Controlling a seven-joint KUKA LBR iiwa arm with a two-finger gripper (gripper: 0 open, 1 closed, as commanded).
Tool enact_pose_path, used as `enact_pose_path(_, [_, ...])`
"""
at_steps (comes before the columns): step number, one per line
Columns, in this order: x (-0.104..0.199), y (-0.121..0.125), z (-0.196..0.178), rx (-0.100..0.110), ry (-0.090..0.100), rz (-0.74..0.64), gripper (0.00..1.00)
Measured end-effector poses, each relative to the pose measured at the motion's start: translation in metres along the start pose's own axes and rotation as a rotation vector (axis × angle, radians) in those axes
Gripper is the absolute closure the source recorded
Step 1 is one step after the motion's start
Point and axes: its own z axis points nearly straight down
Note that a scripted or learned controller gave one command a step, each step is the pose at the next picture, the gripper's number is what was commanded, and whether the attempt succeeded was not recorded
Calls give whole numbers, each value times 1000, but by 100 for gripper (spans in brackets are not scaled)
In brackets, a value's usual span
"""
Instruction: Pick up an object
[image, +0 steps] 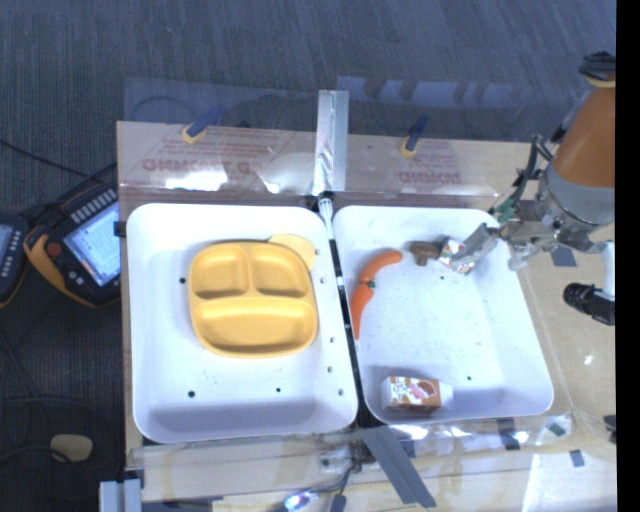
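Two white bins (140, 330): one yellow tray (253, 298), one carrot (366, 283), one carton (413, 393).
Hand (462, 255) low over right bin's far corner; grip state impossible to tell.

Tray (252, 299) in left bin (150, 380), carrot (366, 283) and carton (412, 393) in right bin (520, 370), gripper (462, 254) perhaps above it.

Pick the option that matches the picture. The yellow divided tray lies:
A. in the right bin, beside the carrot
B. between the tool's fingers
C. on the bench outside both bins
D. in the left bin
D: the yellow divided tray lies flat inside the left bin, while the carrot and the small carton lie in the right bin, and the tool is over that right bin's far corner.
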Motion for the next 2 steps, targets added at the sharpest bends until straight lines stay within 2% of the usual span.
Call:
enact_pose_path(1, [-43, 72, 61, 1, -4, -92, 0])
enact_pose_path(2, [-46, 92, -12, -2, -3, -11, 0])
